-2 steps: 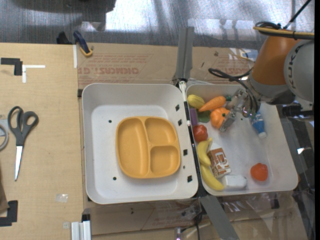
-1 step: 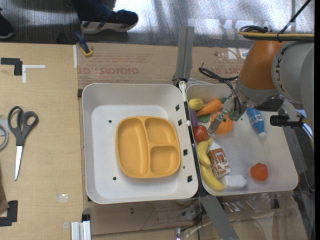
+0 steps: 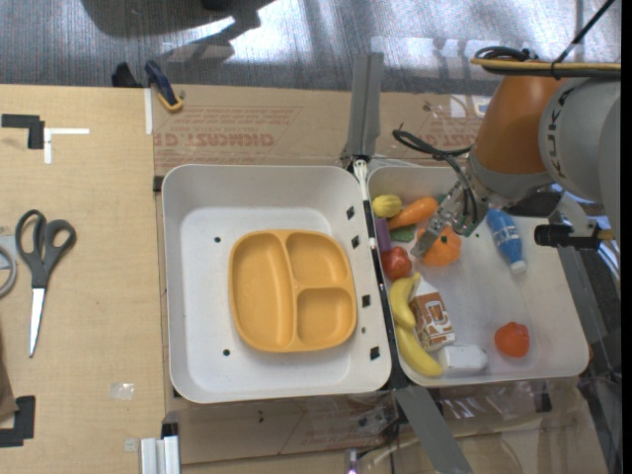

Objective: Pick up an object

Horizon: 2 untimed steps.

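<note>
Over the right bin (image 3: pixel 568 354) we see the gripper (image 3: pixel 441 233) low among the toy food, touching the orange fruit (image 3: pixel 444 250) beside the carrot (image 3: pixel 415 211). Whether its fingers clasp anything, we cannot tell. A yellow tray (image 3: pixel 293 290) sits in the left bin (image 3: pixel 188 294).

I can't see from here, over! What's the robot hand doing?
Gripper down in right bin, at orange fruit. Grip unconfirmed. Carrot, tomato crowd close by.
</note>
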{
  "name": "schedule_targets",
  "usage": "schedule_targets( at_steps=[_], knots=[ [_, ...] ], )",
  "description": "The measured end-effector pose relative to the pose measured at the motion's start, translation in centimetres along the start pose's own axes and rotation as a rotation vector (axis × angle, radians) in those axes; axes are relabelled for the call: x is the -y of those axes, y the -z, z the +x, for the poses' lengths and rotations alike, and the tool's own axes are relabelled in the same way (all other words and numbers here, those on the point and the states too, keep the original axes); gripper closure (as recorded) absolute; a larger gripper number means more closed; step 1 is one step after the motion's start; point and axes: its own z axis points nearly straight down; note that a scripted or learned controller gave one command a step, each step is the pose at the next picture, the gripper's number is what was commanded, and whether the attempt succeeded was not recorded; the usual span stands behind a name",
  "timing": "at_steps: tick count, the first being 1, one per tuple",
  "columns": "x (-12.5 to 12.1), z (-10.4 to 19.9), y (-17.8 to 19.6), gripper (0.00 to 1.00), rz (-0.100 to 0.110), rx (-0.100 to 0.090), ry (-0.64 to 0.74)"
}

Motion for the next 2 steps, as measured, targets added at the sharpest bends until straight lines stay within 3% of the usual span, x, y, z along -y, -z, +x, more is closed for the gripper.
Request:
schedule_targets(
  at_steps=[1,2],
  knots=[
    [-0.6,7.3,12.7,1.00,-0.002,-0.005,-0.045],
    [-6.9,8.4,16.3,1.00,0.000,-0.005,-0.251]
  ],
)
